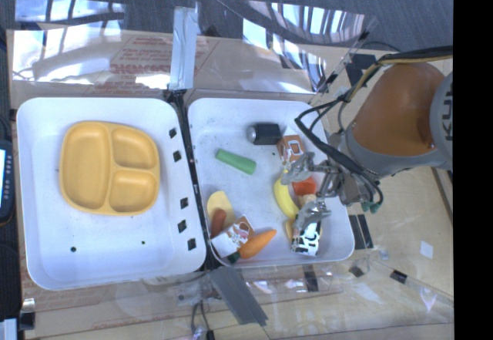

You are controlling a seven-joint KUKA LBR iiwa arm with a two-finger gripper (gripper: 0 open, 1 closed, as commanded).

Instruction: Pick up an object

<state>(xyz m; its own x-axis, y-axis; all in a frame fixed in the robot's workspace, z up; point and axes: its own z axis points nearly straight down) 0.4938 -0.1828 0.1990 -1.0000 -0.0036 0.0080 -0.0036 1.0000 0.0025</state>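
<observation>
Gripper (pixel 306 190) sits low over the right bin (pixel 231 111), at about 4 o'clock from that bin's centre. Its fingers are lost among the metal linkage and the items beneath, so I cannot tell whether they are spread, pressed together, or pinching anything. No item is seen lifted clear of the bin.

Directly at the gripper: a banana (pixel 283 198) at its 9 o'clock, touching or just beside it; a red piece (pixel 305 186) partly under the linkage; a black-and-white carton (pixel 308 238) at 6 o'clock; a brown-and-white carton (pixel 291 149) at 12 o'clock.

Further out: black cylinder (pixel 264 133) at 11 o'clock, green block (pixel 235 161) at 10 o'clock, both lying apart from the rest. At 7 o'clock, in the bin's lower left corner, a cluster: carrot (pixel 259 244), small carton (pixel 239 232), a yellow piece (pixel 219 201).

Left bin (pixel 46 254) holds a yellow divided tray (pixel 109 167), well apart from the gripper
</observation>
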